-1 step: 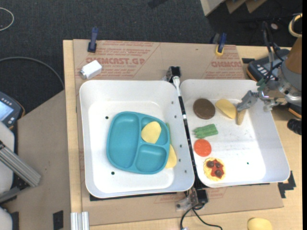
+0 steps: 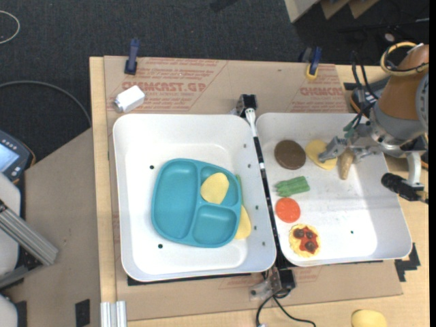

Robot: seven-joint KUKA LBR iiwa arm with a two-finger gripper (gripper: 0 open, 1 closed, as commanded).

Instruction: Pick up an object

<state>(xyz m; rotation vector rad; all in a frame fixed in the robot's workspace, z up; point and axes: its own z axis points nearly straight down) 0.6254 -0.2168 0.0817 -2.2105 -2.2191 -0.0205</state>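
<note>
Tan bread piece [image 2: 346,164] upright-ish, long axis near vertical, apparently between closed tool [image 2: 345,157] fingers.

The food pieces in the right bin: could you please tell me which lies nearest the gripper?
The yellow piece, beside the gripper; the brown patty lies farther left.

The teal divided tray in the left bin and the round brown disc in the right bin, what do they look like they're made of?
The teal divided tray looks like moulded plastic: uniform colour, rounded compartment walls, a soft sheen. The round brown disc seems to be matte plastic or rubber play food, perhaps a burger patty; its flat, even, dull surface suggests so, though the view leaves it open.
</note>
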